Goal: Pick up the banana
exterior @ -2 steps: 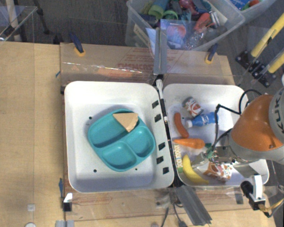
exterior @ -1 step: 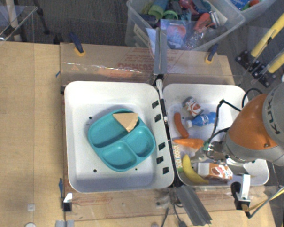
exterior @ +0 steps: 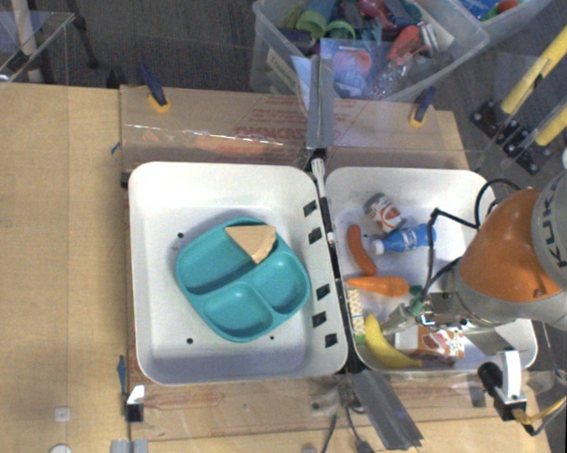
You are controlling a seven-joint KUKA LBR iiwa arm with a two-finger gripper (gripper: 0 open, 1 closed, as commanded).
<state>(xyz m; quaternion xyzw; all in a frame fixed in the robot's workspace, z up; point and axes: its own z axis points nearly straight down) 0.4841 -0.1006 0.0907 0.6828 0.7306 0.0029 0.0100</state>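
Camera view: hand (exterior: pixel 413 311) hovers at the right bin's (exterior: pixel 454 186) 6 o'clock, right above the banana (exterior: pixel 383 344); can't tell its grip.

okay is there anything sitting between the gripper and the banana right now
Nothing visible does. The gripper hangs right beside the banana in the right bin. The carrot lies just behind the banana, and a brown packet sits to its right.
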